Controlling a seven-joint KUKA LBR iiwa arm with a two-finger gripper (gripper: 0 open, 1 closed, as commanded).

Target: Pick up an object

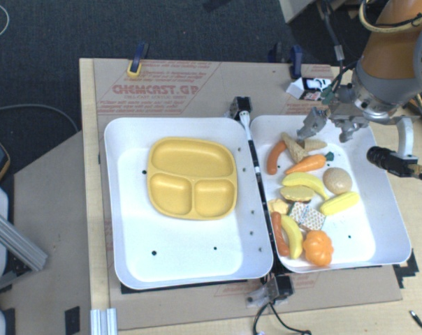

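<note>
The right bin (pixel 386 218) holds a pile of toy food: an orange carrot (pixel 307 163), a red sausage (pixel 274 156), a tan wedge (pixel 295 145), a yellow banana (pixel 304 181), a beige egg-like piece (pixel 337 181), a yellow corn piece (pixel 340 203) and an orange pumpkin (pixel 318 248). My gripper (pixel 331 126) hangs over the back of this bin, just above and right of the tan wedge. Its fingers are open, with nothing between them.
The left bin (pixel 127 208) carries a yellow divided plate (pixel 192 176). A black divider rail (pixel 253 166) runs between the bins. A checkered cracker (pixel 309 218) and a second red sausage (pixel 279 233) lie near the front of the pile. The arm's black fitting (pixel 389 159) overhangs the right bin's right side.
</note>
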